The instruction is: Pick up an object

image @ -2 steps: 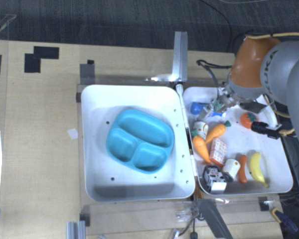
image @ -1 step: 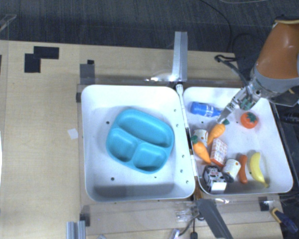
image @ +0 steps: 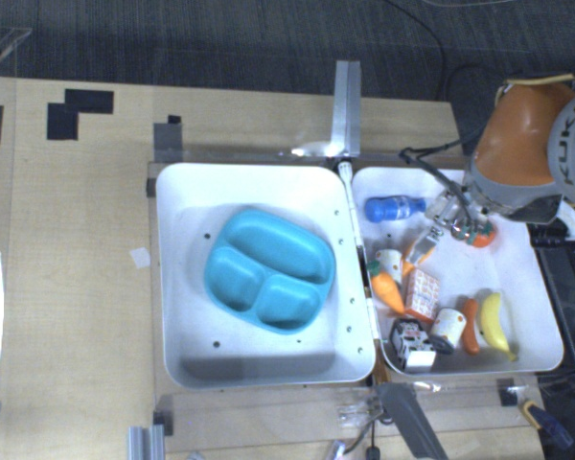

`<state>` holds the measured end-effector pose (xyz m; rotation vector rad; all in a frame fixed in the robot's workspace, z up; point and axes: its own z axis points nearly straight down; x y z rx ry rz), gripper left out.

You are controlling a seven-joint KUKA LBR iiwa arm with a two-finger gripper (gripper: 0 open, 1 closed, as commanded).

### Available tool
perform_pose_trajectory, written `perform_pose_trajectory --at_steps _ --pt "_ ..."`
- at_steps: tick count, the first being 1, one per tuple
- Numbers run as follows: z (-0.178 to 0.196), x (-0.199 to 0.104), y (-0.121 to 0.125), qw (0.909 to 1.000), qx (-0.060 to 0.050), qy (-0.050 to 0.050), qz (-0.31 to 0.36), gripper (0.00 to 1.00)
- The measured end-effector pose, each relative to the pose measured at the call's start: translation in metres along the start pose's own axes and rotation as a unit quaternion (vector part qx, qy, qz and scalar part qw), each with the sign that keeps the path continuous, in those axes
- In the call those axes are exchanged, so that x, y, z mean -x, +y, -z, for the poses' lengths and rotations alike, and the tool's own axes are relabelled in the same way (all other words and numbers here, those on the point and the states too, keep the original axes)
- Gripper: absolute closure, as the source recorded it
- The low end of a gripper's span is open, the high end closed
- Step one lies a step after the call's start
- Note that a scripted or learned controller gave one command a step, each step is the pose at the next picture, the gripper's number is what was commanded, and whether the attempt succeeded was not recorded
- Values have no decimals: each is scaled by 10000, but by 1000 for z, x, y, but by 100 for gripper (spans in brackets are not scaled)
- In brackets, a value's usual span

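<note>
My gripper (image: 429, 239) reaches down into the right bin (image: 537, 286) from the right, over its upper middle. Just left of it, by the bin's back wall, lies a blue bottle (image: 395, 207). A small orange and green item (image: 479, 238) sits right beside the wrist. Below the gripper lie a small white item (image: 390, 260), a carrot (image: 387, 292) and a patterned red and white box (image: 422, 293). Toward the front are a white cup (image: 449, 326), a banana (image: 496, 322), an orange piece (image: 471, 326) and a black and white object (image: 414, 343). I see nothing lifted.
The left bin (image: 187, 209) holds a blue divided plate (image: 268, 268). A metal divider (image: 356, 257) separates the two bins. A metal post (image: 347, 103) stands behind them, and cables (image: 441, 151) run along the back right.
</note>
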<state>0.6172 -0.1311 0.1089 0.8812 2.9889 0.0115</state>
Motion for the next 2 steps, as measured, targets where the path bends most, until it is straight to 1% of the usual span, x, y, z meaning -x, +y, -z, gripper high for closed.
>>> perform_pose_trajectory --at_steps 1,2 --pt "13 2 3 10000 32 -42 -10 100" --pt "117 -17 62 10000 -40 60 -40 100"
